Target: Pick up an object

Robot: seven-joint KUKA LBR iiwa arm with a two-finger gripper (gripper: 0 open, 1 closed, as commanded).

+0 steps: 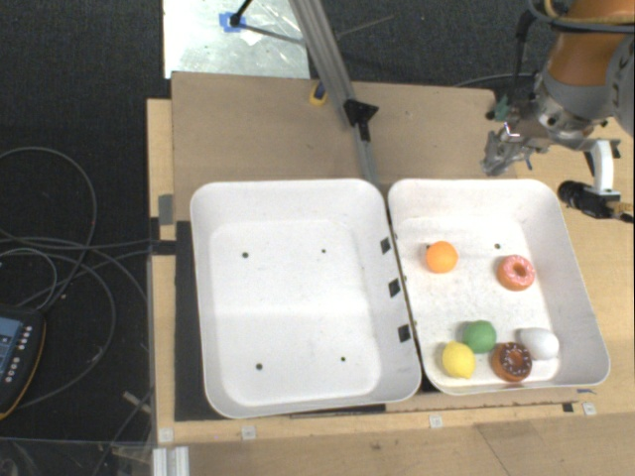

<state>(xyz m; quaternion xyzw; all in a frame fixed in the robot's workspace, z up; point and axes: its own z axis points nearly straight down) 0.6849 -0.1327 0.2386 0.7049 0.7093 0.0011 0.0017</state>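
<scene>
Nearest me, along the front edge of the right-hand shallow white plastic bin (575,266), four things sit in a cluster: one round yellow lemon-like fruit (458,360), one round green ball-shaped fruit (479,335) touching it behind, one chocolate-brown sprinkled doughnut (512,362), and one small white egg-shaped object (539,343) just beside that. Farther back in the same bin lie one round orange fruit (442,257) and one pink-iced doughnut (515,273), well apart. That makes two doughnuts, six objects altogether. The left-hand shallow white plastic bin (288,296) sits alongside on the brown wooden table (427,127). Beyond the right bin's far rim hangs the grey two-finger tool (508,152), grasping nothing; whether it is released or clenched I cannot tell.
</scene>
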